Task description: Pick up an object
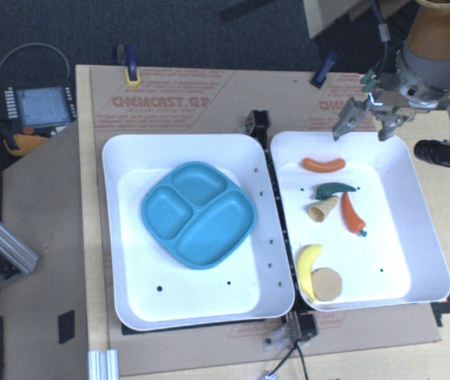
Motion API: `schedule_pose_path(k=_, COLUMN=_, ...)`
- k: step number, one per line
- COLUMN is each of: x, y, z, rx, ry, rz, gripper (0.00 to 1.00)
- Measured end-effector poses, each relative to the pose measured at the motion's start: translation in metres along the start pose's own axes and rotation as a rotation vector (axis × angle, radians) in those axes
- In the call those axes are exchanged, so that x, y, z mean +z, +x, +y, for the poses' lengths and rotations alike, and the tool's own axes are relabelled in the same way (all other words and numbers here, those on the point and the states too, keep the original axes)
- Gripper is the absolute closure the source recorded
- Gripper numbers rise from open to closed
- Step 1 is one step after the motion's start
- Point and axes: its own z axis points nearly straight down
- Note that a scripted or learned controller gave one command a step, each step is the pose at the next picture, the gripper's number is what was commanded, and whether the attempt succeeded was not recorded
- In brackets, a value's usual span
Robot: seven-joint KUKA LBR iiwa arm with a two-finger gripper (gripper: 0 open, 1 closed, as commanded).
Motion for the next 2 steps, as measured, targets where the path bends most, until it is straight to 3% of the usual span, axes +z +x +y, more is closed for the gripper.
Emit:
schedule_pose_path(k=1, x=-0.007, y=0.000, z=0.002, rx=-0.002, ry=-0.013, rz=-0.001, gripper=0.00)
schedule_pose_path(k=2, x=0.036, y=0.000, z=0.007, rx=-0.002, ry=-0.009, rz=-0.001, gripper=0.00)
